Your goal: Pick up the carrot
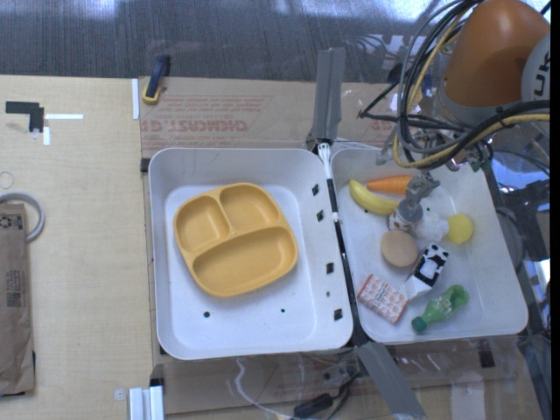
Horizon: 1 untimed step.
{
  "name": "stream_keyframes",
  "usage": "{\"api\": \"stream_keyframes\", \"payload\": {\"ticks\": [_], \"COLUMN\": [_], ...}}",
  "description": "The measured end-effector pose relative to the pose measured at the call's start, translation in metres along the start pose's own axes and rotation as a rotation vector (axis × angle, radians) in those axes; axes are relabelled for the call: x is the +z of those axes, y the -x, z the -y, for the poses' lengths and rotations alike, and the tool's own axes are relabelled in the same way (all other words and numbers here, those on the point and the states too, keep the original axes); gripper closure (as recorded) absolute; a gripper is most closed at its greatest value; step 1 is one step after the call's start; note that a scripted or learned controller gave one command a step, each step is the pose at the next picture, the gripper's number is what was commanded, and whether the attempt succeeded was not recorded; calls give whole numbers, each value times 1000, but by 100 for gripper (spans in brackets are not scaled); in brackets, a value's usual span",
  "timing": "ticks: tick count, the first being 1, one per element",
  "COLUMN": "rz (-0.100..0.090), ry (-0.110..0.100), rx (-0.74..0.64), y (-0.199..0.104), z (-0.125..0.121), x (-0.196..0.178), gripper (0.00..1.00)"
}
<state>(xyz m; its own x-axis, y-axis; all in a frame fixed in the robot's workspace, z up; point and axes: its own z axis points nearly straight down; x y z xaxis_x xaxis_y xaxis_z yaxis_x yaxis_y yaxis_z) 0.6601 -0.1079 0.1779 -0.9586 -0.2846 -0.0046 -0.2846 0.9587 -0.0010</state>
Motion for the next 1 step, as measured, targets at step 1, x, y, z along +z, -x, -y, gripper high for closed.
{"api": "stream_keyframes", "payload": {"ticks": [1], "rz": [9], "ry": [-2], "rx": [3], "y": [2], "z": [1], "x": [-12], "gripper": [100]}}
